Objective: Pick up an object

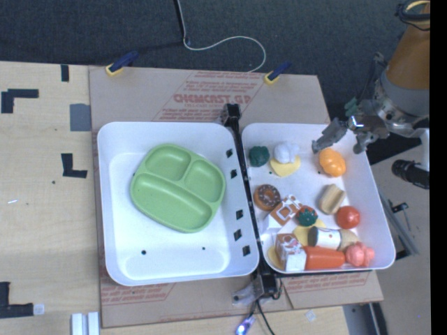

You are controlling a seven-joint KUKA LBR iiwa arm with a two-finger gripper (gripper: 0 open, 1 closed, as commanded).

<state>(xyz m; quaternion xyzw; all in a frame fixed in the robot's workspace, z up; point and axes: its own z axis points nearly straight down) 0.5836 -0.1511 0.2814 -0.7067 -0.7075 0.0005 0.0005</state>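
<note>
My gripper [339, 146] hangs over the back right part of the right bin [374, 187], its two fingers spread apart and nothing between them, so it is open. Just below and between the fingertips lies an orange fruit [332, 163]. The same bin holds several toy foods: a green round piece [259, 155], a white and yellow piece [285, 159], a brown donut [266, 197], a bread roll [330, 199], a red tomato [347, 217] and an orange carrot [325, 259].
The left bin [115, 208] holds a green divided plate [178, 187]. A black divider [241, 180] runs between the bins. The arm's orange band [412, 54] stands at the right edge. A cable [209, 44] lies behind the bins.
</note>
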